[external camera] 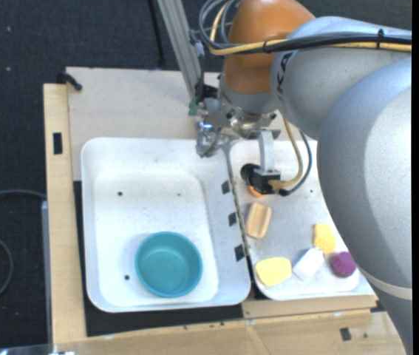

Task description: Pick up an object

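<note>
- Objects for picking: tan block (258,220), yellow piece (273,271), white piece (308,262), purple piece (341,263), all lying loose in the right bin (298,293), within reach.
- Gripper (208,140): poised beyond the right bin's far-left corner; clenched or released cannot be told.
- Teal bowl (168,264): left of the right bin.

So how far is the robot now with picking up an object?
Nothing looks picked up yet. The gripper is at the far rim of the left bin, with no object seen between its fingers. The teal bowl lies in that bin; the tan block lies in the right bin. The grasp remains.
</note>
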Robot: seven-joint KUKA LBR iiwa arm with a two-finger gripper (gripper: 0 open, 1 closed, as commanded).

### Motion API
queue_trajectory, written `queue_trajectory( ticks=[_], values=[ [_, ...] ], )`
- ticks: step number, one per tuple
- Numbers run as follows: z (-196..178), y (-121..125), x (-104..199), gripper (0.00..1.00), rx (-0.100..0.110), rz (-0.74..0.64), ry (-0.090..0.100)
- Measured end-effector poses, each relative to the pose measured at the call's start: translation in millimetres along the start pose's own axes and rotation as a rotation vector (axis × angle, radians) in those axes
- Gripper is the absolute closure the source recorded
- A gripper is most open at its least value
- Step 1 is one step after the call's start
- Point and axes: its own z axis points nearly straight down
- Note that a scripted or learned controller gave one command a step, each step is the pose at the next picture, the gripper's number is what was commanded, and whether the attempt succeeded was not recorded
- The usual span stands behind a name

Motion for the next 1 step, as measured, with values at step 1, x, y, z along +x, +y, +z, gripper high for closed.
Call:
queue_trajectory(
  ticks=[1],
  values=[
    [0.8, -0.7, -3.7, 0.0, 0.003, 0.004, -0.003]
  ],
)
